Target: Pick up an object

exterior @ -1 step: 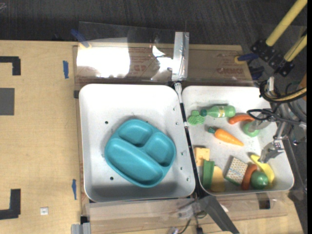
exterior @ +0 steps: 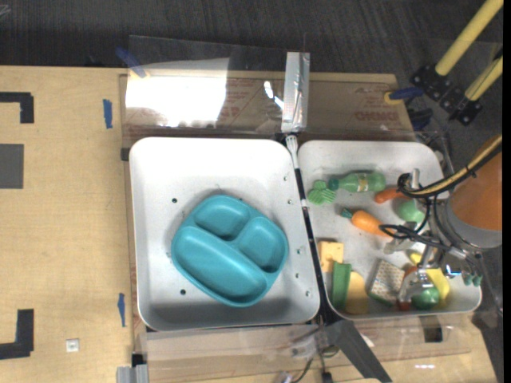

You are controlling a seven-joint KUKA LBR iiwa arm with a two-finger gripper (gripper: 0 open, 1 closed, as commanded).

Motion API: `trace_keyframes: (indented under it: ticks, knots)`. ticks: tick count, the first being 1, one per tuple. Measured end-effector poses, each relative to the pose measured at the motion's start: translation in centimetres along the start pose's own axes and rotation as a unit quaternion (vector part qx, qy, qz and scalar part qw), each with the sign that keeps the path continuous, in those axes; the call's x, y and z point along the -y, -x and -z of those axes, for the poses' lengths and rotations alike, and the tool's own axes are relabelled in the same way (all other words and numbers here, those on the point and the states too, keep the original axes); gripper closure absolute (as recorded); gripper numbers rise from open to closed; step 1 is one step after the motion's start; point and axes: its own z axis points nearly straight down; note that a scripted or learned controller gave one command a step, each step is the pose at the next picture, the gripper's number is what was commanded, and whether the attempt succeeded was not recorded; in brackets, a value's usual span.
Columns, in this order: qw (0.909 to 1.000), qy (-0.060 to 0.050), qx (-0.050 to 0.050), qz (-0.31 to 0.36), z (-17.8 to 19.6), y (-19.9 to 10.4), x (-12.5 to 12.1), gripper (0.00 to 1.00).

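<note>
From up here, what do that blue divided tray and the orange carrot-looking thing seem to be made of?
The teal tray looks like moulded plastic: even colour, soft sheen, rounded compartment edges. The carrot is probably plastic toy food, with flat bright orange and a smooth surface, though it is too small to be sure.

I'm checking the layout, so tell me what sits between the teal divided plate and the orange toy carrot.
In the camera view, the two bins' adjoining walls run between the teal plate and the carrot; otherwise only bare white bin floor.

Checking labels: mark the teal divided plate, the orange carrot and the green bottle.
teal divided plate (exterior: 230,248), camera view, ridge between its compartments.
orange carrot (exterior: 366,223), camera view, middle of its orange body.
green bottle (exterior: 357,183), camera view, middle of its body.
</note>
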Motion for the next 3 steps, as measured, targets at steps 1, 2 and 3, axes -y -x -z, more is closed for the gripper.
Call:
trace_keyframes:
  ticks: [1, 2, 3]
  knots:
    - [0.9999, -0.003, 0.008, -0.006, -2.0, 4.4, -4.1, 0.00]
    - [0.9999, -0.003, 0.012, -0.011, -1.8, 9.5, -6.8, 0.00]
    - [0.9997, -0.003, 0.021, -0.010, -0.4, 9.9, -6.9, 1.00]
